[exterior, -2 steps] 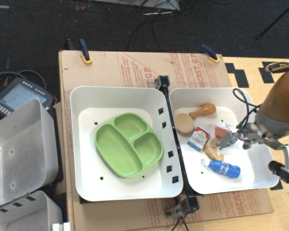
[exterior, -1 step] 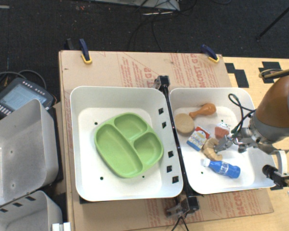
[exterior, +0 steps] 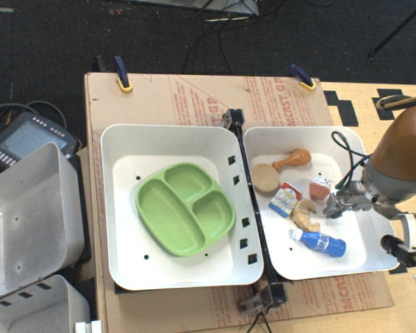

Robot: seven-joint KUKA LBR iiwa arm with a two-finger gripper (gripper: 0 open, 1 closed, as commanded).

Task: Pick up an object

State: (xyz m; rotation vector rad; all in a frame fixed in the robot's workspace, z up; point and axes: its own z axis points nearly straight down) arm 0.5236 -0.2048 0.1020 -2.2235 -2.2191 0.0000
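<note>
The worktop (exterior: 173, 99) carries two white bins. The left bin (exterior: 118, 186) holds a green divided plate (exterior: 186, 208). The right bin (exterior: 353, 255) holds a drumstick (exterior: 293, 160), round biscuit (exterior: 266, 177), blue bottle (exterior: 320, 242), snack packet (exterior: 285, 200) and red-white carton (exterior: 319, 188). The tool (exterior: 335, 207) hangs just right of that carton; its state cannot be told.

Two white bins (exterior: 114, 186) sit on a tan surface (exterior: 173, 96) printed with red lettering. The far one holds a lime-green divided plate (exterior: 185, 208). Near the jaws lie a blue bottle (exterior: 321, 242) with white cap, a tan drumstick (exterior: 292, 160), a beige disc (exterior: 266, 177) and a red-white-blue packet (exterior: 285, 200).
</note>
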